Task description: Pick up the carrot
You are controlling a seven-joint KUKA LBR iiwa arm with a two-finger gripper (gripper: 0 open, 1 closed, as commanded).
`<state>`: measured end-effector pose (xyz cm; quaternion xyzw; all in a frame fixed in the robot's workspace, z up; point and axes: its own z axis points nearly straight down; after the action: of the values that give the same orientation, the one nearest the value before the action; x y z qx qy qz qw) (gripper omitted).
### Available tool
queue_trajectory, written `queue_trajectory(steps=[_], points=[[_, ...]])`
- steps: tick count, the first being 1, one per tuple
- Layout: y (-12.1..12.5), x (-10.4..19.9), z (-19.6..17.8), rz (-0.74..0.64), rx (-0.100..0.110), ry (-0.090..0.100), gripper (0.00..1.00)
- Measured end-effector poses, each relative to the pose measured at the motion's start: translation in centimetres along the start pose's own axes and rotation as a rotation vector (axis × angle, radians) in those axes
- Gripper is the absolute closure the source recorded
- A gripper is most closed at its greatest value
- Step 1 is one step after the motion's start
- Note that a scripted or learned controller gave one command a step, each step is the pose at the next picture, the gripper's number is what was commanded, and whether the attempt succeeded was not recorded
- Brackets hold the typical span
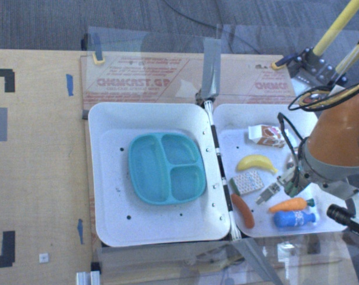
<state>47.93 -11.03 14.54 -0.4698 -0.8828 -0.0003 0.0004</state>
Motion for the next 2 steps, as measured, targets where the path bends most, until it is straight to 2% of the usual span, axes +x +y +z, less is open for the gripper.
queue_trajectory(steps=[1,2], points=[[-4.4,-6.8,5.8,-0.135,-0.003,0.001,0.00],[-4.3,-7.0,4.8,-0.133,-0.008,-0.006,1.00]])
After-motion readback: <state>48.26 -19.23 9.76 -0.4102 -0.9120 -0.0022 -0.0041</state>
